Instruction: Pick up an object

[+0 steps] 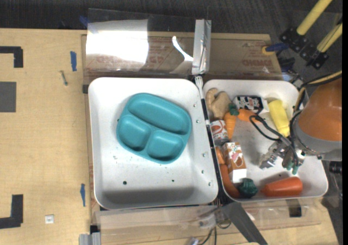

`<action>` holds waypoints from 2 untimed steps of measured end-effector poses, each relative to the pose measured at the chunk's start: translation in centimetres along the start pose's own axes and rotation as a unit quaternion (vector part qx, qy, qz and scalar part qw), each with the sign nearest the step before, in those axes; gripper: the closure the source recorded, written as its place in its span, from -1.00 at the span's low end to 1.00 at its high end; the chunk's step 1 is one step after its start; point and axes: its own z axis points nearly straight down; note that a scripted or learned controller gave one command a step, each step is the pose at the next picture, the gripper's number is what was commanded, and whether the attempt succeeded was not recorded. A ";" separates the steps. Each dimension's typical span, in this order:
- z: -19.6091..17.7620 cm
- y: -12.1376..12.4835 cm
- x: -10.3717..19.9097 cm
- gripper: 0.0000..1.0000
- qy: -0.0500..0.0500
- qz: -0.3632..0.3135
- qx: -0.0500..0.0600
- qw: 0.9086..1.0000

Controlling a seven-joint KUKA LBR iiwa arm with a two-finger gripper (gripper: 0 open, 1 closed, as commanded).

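The right bin (252, 142) holds several toy foods. Among them are a beige lumpy piece (218, 102), a yellow piece (278, 116), small carrots (231, 125) and a red-and-white packet (235, 157). Along the front wall lie a larger orange vegetable (281, 186) and a dark green item (248, 187). My gripper (280, 159) is low inside this bin at its right side, just above the orange vegetable and right of the packet. Nothing shows clearly in its grasp.
A teal divided plate (154, 126) lies in the left bin (103, 146). A black-and-white packet (249, 101) sits at the back of the right bin, and a thin black cable (263, 125) loops beside the yellow piece. The arm's orange band (325, 114) overhangs the bin's right wall.
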 end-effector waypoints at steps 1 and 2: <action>-12.5 8.7 0.0 1.00 0.004 0.003 0.000 1.000; -12.1 8.4 0.1 -1.00 0.007 0.005 0.003 1.000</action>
